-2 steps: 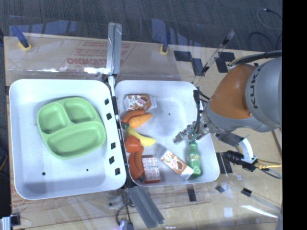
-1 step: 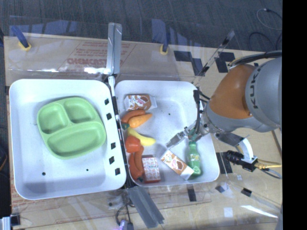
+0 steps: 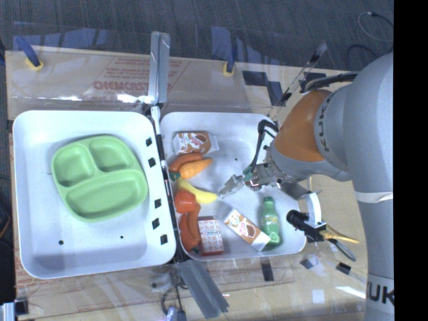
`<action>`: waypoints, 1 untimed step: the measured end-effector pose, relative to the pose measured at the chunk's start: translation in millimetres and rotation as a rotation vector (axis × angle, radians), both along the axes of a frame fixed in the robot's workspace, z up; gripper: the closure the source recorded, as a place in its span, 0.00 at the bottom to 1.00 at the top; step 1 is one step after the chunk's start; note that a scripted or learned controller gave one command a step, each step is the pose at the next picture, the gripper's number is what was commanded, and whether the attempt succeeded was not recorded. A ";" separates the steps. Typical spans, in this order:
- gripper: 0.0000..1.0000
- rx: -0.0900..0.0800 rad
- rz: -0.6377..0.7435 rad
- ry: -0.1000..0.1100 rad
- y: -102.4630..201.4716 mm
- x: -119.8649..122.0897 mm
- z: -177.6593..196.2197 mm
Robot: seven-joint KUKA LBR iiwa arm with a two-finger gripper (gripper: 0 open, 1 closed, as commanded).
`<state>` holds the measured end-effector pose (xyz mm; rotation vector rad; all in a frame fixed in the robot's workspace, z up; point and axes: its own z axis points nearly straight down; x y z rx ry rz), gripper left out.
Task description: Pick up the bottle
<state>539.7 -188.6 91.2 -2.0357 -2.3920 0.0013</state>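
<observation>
Now, gripper (image 3: 231,184): hovering low in the right bin (image 3: 221,122), fingers slightly parted, gripping nothing.
Bottle (image 3: 270,221): green, lying untouched near the bin's lower right corner, just right of the carton (image 3: 245,228).
Banana (image 3: 198,192): lying just left of the gripper.
Left bin (image 3: 27,199): holding a green tray (image 3: 100,177).

We see an evenly lit scene from overhead light — the white bins (image 3: 40,179) are bright but not blown out, with soft grey shadow pooling along the left bin's lower wall toward 7 o'clock. Pale glare streaks the clear sheeting (image 3: 100,79) behind the bins at 11 o'clock, washing out its red print, while the carpet (image 3: 234,5) at 12 o'clock stays dim. Focus is fair but grainy — small labels blur, and the arm (image 3: 361,132) at 3 o'clock looks soft-edged.
</observation>
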 end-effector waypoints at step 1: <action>0.00 0.002 0.017 0.001 -22.0 -44.5 25.8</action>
